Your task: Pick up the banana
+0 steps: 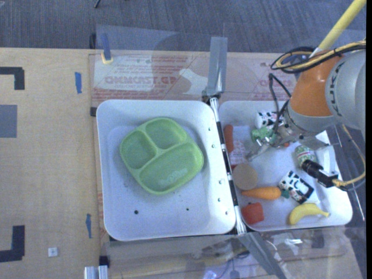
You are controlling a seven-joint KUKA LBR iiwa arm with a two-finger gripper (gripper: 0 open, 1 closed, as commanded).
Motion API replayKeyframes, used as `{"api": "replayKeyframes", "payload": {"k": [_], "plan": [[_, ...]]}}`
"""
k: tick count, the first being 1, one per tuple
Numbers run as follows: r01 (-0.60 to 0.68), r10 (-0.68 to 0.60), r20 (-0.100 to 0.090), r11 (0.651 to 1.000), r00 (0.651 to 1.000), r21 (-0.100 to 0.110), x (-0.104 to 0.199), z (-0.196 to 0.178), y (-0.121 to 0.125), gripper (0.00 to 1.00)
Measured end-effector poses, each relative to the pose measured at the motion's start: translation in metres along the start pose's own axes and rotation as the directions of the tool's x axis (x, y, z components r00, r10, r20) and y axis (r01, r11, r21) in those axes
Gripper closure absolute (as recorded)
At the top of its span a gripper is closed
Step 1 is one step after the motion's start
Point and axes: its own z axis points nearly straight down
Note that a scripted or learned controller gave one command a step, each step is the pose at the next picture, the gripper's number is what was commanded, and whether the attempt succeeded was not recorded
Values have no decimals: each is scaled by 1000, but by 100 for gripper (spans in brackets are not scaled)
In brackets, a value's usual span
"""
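The yellow banana (306,213) lies in the right bin (343,211), close to its front right corner. My gripper (272,142) hangs over the back middle of that bin, well behind and to the left of the banana, beside a small green item (261,133). The grey arm with its orange band (311,95) reaches in from the right and hides part of the bin's back right area. Nothing shows in the gripper.
The right bin also holds an orange carrot (263,193), a red piece (253,213), a brown disc (245,176), a reddish sausage (228,137), two black-and-white toys (295,185) (265,119) and a small can (303,154). A green divided plate (161,154) sits in the left bin (116,214).
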Motion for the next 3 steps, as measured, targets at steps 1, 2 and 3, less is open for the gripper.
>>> {"api": "replayKeyframes", "payload": {"k": [1, 2, 3], "plan": [[-113, 113, 2, 994, 994, -16, 23, 1, -101, 0], [-469, 469, -5, 883, 883, -13, 19, -21, -54, 0], [-469, 469, -5, 883, 883, -13, 19, -21, -54, 0]]}}
